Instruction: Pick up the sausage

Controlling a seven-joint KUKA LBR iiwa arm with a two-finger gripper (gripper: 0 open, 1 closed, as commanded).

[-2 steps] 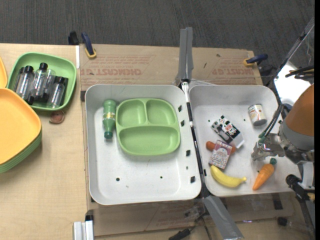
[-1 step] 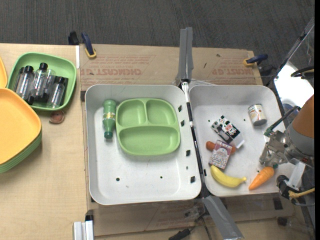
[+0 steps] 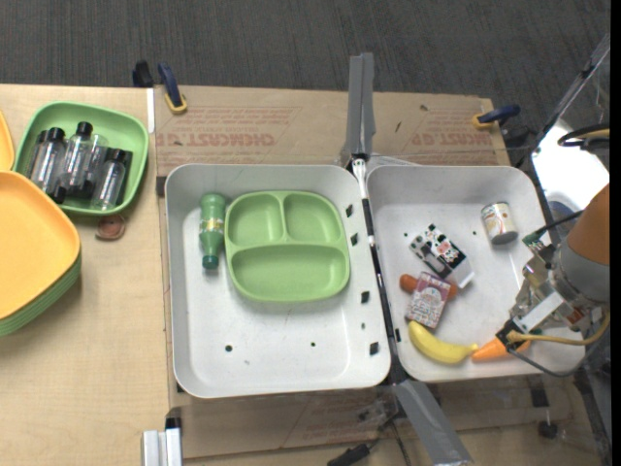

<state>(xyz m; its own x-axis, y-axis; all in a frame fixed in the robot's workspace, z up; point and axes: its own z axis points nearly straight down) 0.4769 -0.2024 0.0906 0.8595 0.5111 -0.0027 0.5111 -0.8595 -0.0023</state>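
From the camera view I see the sausage (image 3: 419,282) lying in the right bin (image 3: 388,260), near the middle of its left half, its reddish end poking out from under a small pink card packet (image 3: 430,302) that covers the rest. A black-and-white patterned box (image 3: 439,250) sits just beyond it toward the far wall, a banana (image 3: 439,347) lies near the front wall with an orange carrot-like piece (image 3: 490,349) at its tip, and a small can (image 3: 499,222) stands toward the far right corner. My end effector (image 3: 539,304) hangs low by the right wall of that bin, well apart from the sausage; I cannot tell how it is set. The left bin (image 3: 194,357) holds a green divided plate (image 3: 287,245) and a green bottle (image 3: 212,229). I judge the sausage light, slightly soft and smooth-skinned, so likely slippery; I would grip across its exposed end, clear of the packet.
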